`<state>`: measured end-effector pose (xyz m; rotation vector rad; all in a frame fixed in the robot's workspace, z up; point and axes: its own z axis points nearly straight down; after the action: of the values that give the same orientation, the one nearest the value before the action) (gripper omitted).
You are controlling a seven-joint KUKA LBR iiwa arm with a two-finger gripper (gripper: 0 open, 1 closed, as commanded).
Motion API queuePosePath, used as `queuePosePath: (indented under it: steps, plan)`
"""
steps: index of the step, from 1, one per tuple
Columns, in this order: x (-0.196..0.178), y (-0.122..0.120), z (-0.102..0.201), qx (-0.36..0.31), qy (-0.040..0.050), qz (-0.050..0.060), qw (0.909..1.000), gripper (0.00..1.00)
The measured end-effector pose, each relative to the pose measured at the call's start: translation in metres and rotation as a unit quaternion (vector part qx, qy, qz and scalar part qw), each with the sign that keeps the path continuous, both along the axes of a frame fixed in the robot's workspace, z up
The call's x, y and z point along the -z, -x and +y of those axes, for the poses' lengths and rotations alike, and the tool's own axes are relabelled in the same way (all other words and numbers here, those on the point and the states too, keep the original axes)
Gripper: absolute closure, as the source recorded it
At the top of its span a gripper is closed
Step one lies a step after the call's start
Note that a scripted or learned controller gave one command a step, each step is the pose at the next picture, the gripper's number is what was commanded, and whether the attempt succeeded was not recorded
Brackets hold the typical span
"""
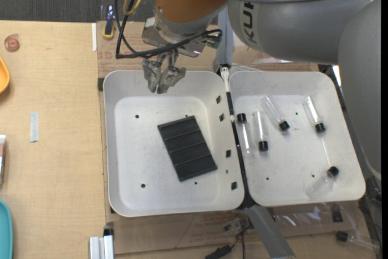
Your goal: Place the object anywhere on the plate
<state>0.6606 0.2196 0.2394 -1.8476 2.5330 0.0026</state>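
Above the left bin [115, 148], near its far wall, the gripper [162, 80] hangs with its fingers drawn close together and nothing visible between them. The plate [187, 147], a dark ribbed slab, lies flat and tilted near the middle of that bin, well apart from the gripper. Candidate objects, five clear vials with black caps, lie in the right bin [348, 148]: one vial [242, 130] beside the divider, one vial [260, 133] next to it, one vial [274, 113], one vial [314, 114] and one vial [321, 182] near the front.

Probable faults:
- The gripper is over the wrong bin for a pick; a descent here closes on nothing
- Vials are round and smooth; a squeeze off their axis may roll or eject one
- The two vials by the divider lie close; fingers may strike both
- A vial released on the ribbed plate may roll off
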Motion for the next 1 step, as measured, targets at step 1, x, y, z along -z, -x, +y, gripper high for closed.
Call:
queuePosePath:
  steps: [1]
  plan:
    - [0.0189, 0.0253, -0.0022, -0.022, 0.0004, 0.001, 0.9998, 1.00]
